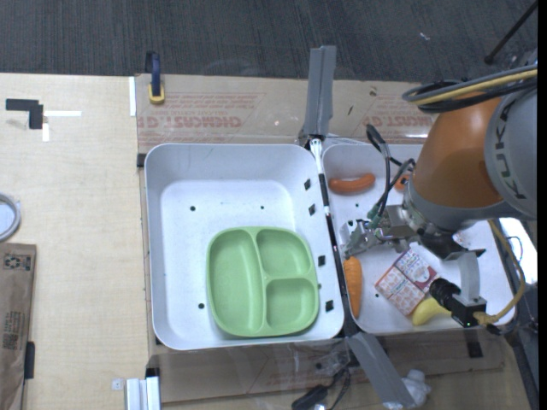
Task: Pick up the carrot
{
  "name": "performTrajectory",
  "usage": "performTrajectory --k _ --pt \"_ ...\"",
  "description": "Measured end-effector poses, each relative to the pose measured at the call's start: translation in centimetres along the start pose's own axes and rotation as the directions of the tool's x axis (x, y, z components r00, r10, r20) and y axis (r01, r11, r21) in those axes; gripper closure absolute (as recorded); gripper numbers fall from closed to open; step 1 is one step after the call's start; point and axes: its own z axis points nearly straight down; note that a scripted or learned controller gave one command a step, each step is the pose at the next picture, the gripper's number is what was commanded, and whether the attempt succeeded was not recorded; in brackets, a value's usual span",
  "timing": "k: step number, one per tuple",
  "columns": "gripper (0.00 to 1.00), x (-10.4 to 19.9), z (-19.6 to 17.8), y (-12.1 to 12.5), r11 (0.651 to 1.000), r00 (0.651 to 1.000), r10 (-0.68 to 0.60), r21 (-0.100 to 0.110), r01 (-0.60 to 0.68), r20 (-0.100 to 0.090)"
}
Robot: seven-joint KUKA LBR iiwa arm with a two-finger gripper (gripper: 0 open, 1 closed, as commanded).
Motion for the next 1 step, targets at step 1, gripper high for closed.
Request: performTrajectory --k 1 --pt "0.00 0.00 -0.05 1.16 0.948 0.948 -0.319 -0.003 0.319 0.002"
